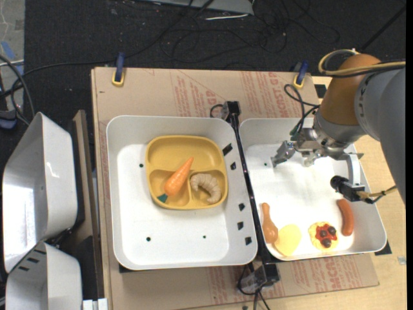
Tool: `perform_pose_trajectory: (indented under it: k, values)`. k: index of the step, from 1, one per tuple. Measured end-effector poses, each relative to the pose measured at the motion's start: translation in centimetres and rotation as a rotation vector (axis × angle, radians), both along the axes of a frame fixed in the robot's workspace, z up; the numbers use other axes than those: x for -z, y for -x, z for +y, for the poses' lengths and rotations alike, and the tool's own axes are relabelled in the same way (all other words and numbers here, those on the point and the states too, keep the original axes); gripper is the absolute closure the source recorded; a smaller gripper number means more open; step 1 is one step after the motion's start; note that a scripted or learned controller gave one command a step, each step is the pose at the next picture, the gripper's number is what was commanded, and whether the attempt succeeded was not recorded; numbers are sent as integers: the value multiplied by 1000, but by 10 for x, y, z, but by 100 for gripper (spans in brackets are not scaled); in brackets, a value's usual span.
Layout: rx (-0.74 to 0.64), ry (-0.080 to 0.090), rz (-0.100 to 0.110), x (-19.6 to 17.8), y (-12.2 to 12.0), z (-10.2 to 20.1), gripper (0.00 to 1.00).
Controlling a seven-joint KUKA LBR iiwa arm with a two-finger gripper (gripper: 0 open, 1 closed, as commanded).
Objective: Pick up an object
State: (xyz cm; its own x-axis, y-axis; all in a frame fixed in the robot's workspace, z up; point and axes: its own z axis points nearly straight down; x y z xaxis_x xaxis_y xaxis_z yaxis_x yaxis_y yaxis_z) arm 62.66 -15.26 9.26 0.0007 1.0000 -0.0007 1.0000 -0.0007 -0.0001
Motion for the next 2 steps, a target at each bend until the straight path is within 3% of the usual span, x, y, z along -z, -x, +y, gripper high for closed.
perform_pose_trajectory:
  k: [1, 2]
  values:
    - [0, 1, -3, -11, -1, 0, 100]
    - [1, 1, -5, -72, -1, -7, 100]
